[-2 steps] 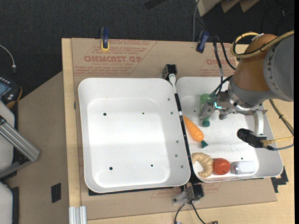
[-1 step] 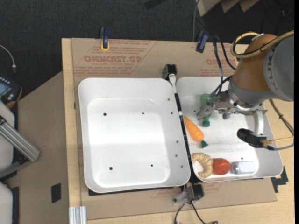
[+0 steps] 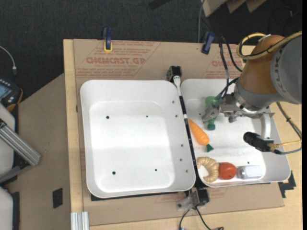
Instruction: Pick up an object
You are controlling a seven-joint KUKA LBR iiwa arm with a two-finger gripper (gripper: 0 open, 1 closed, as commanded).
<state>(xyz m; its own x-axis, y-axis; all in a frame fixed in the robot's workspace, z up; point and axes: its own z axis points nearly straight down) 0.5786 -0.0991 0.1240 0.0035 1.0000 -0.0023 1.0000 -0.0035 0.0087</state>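
From the overhead camera you see the arm [image 3: 261, 78] reaching in from the right, with its orange band above the far part of the right bin [image 3: 230, 145]. The gripper [image 3: 211, 118] hangs low over that bin's far left area, near the wall it shares with the left bin [image 3: 129, 138]; you cannot tell whether it is released, clenched or grasping anything, since the wrist hides that from this slant.

A green thing [image 3: 210, 101] lies right at the gripper on its far side and is partly covered by it; you cannot tell whether the two touch. Just beside the gripper, toward the near edge, a toy carrot [image 3: 198, 131] lies at a slant along the shared wall; its pointed tip aims at the far side and its green end at the near side.

Along the right bin's near edge three things sit in a row, well apart from the gripper: a pale curled pastry [image 3: 208, 168] in the left corner; a red thing [image 3: 227, 170] touching it; a small clear bottle [image 3: 249, 172] just beside that, lying on its side.

Both bins rest on a brown sheet [image 3: 72, 128] that covers the bench.
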